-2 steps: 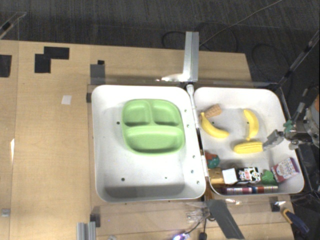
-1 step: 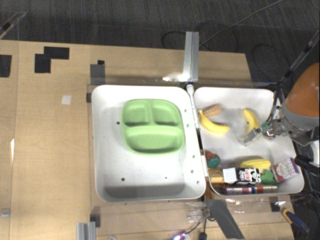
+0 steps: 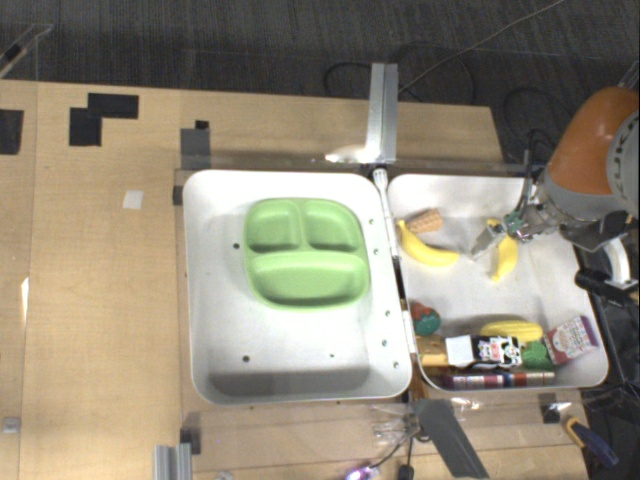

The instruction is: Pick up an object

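Along the near wall of the right bin [image 3: 600,373] lay a crowded row: a dark marker-like stick [image 3: 497,379], a small black-and-white carton [image 3: 489,350], a yellow corn-like piece [image 3: 511,329] beside something green, a purple-and-white carton [image 3: 572,339] at the right end, and a small red-and-green item [image 3: 426,321] at the left. None of these looked disturbed. Farther back, a whole banana [image 3: 426,247] rested on the bin floor next to a tan cork-like piece [image 3: 425,221]. To its right a second banana [image 3: 506,257] lay touching the floor, with the claw [image 3: 512,227] low over its far end; whether the claw was apart or together could not be told, and nothing was seen lifted. In the left bin [image 3: 205,298] sat a green divided tray [image 3: 304,251]. Judged so, the pick was only at the reaching stage: grasp and lift remained.
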Robot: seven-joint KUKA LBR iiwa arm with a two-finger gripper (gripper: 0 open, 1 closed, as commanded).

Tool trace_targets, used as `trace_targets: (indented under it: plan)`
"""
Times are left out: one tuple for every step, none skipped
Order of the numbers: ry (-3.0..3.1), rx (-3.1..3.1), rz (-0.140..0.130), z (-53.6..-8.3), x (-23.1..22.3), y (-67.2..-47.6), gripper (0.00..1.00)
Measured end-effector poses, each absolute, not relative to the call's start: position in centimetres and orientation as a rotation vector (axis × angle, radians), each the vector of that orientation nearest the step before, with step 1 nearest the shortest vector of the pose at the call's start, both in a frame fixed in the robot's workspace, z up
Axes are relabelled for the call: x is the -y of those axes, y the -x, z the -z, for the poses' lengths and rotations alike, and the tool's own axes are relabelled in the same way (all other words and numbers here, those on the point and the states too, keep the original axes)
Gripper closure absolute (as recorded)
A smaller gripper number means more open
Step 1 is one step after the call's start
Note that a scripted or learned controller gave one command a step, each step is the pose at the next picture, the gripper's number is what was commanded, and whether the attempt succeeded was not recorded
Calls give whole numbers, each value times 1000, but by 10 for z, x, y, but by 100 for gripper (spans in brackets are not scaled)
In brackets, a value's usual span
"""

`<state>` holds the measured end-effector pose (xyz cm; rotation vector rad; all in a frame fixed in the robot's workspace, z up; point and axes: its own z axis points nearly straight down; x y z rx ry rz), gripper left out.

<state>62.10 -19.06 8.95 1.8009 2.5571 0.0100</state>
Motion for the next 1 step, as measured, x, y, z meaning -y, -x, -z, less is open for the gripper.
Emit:
trace_targets:
  plan:
    - [-1796, -2558, -17, -101, 189, -624, 100]
